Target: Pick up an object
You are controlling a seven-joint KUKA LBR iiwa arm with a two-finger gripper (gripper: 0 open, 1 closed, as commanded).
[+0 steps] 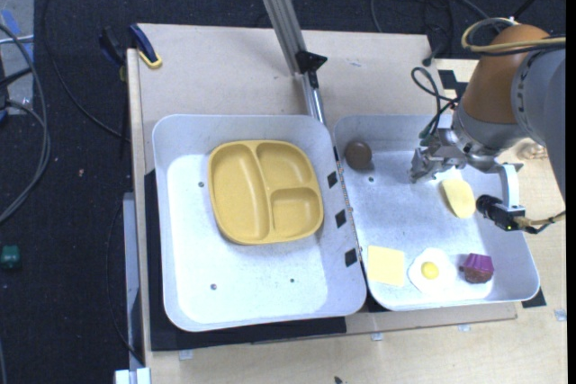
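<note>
I see the gripper (430, 161) low over the right bin (396, 220), near its far rim, with its dark fingers pointing down toward the white floor. They look close together, but the tips merge with their own shadow and I cannot tell whether they are spread or pressed shut. I see nothing between them.

Taking the gripper as my landmark, the closest thing is a pale yellow block (458, 196), just to its near right and apart from the fingers. To its left, near the bin's far left corner, sits a brown rounded object (359, 156), also clear of the fingers. Well toward the near rim from the gripper lie three more things in a row: a flat yellow square (387, 265), a toy fried egg (430, 272) beside it, and a small purple piece (477, 266) on the right end. The floor directly under the gripper is bare.

Farther left of the gripper is the left bin (180, 283), which holds a yellow divided tray (266, 192) with three compartments. A grey metal pole (281, 4) slants down from the top toward the gap between the two bins.

The arm (517, 90) covers the right bin's far right corner, and its orange band is cut off by the frame edge. A black cable (441, 99) loops beside the wrist. The purple piece is too small for me to name its shape.
</note>
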